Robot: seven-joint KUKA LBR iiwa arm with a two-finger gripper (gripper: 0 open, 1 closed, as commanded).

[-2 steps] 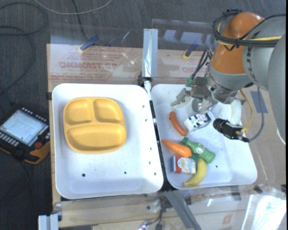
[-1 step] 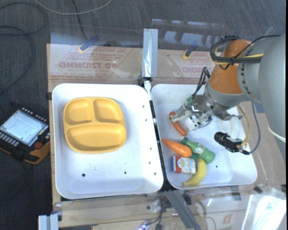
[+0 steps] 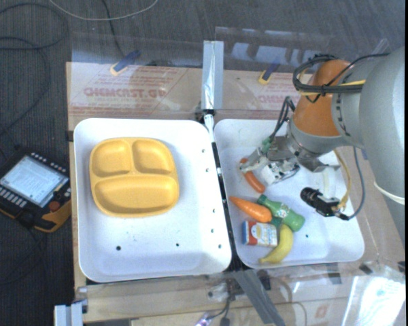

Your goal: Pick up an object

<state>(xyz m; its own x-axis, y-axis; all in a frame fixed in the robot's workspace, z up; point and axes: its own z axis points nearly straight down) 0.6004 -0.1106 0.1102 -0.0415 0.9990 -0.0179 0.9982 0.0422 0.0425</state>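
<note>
My gripper (image 3: 266,166) is low over the upper left part of the right bin (image 3: 340,246), reaching in from the right. Just below and left of it lies a small orange carrot-like piece (image 3: 253,181), close to the gripper; whether they touch I cannot tell. Further toward the front lie a larger orange carrot (image 3: 251,209), a green bottle (image 3: 283,211), a small red and white carton (image 3: 259,233) and a yellow banana (image 3: 279,248), all bunched together.
The left bin (image 3: 149,250) holds a yellow divided plate (image 3: 132,176) in its upper left. A ridge separates the two bins. A tablet controller (image 3: 28,185) lies off the bench at the left.
</note>
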